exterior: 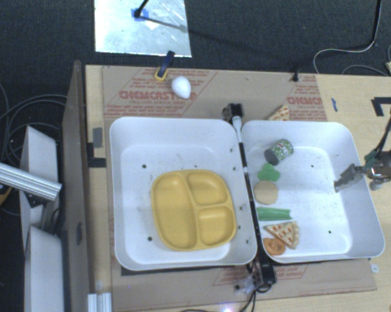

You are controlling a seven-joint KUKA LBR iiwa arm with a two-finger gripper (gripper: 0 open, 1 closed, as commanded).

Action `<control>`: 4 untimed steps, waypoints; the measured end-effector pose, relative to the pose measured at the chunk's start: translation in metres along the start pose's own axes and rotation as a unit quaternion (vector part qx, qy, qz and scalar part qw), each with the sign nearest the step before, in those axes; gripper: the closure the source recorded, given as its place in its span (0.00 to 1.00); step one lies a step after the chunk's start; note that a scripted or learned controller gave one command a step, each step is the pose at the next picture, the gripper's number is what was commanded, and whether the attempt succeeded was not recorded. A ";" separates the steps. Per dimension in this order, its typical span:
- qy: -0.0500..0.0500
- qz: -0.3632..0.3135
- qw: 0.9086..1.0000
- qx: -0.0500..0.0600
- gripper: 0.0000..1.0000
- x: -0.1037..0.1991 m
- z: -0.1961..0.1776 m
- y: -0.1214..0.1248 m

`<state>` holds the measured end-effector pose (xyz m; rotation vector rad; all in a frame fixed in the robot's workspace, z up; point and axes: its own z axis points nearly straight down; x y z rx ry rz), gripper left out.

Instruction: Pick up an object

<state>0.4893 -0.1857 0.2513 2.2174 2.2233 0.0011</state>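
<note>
camera view | gripper (343, 182) is seen at the right bin's (325, 135) right edge; finger spread cannot be told | toy foods are clustered along its left wall | nearest, a round tan biscuit (266, 192), lies leftward across bare floor

Both bins (182, 132) look like smooth white plastic with a soft sheen. The yellow divided tray (193, 208) at lower centre is matt plastic. Under the bins lies printed brown cardboard (143, 90). At upper left, a crinkled silvery sheet (127, 18) shines on dark, rough carpet (33, 31).
</note>
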 end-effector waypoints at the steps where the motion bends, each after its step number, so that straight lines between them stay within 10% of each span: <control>1: 0.001 -0.004 1.000 0.001 0.00 0.043 0.080 0.077; 2: 0.002 -0.004 1.000 0.000 0.00 0.100 0.171 0.130; 3: 0.000 -0.002 1.000 -0.002 0.00 0.101 0.166 0.168; 4: 0.000 -0.002 1.000 -0.002 1.00 0.100 0.155 0.167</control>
